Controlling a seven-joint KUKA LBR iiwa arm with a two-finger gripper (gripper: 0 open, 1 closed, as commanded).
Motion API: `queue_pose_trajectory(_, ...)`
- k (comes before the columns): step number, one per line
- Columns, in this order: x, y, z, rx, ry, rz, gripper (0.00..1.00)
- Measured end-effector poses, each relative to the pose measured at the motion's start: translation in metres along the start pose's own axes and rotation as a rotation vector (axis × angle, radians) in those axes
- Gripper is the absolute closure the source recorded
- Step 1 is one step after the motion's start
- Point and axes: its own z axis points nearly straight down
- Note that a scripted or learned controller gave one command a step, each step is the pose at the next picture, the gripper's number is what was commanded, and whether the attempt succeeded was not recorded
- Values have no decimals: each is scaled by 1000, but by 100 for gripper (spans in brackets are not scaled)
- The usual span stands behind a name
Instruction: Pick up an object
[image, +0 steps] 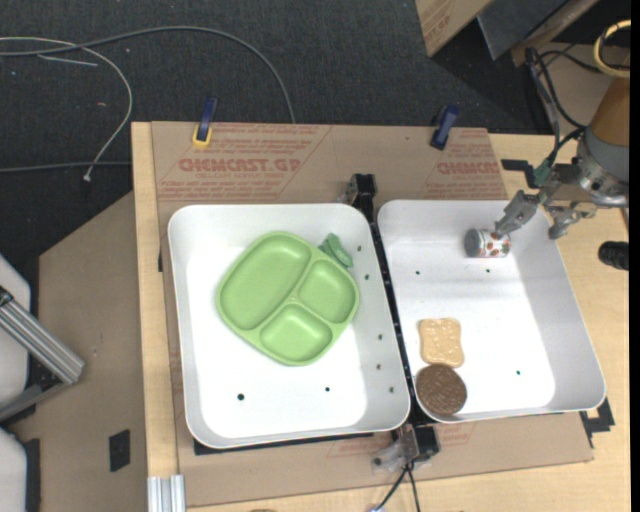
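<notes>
My gripper (529, 233) hangs over the far part of the right bin (560, 330), reaching in from the right. It is open, its two fingers spread wide with nothing between them. A small grey and red object (486, 243) lies on the bin floor, just at the tip of the left finger (512, 219); I cannot tell whether they touch. Nearer the front left of the same bin lie a tan toast-shaped piece (441, 341) and, below it, a round brown disc (441, 390) against the bin's front rim.
The left bin (200, 380) holds a green three-section plate (288, 297) with a small green item (337, 250) at its far right edge. A black clamp (361, 188) sits between the bins at the back. Cardboard bench lies all around.
</notes>
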Motion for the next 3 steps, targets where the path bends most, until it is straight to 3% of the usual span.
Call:
queue_pose_trajectory(1, 1, 3, -10, -15, -3, -4, 0)
queue_pose_trajectory(3, 2, 2, 95, -10, -2, -4, 0)
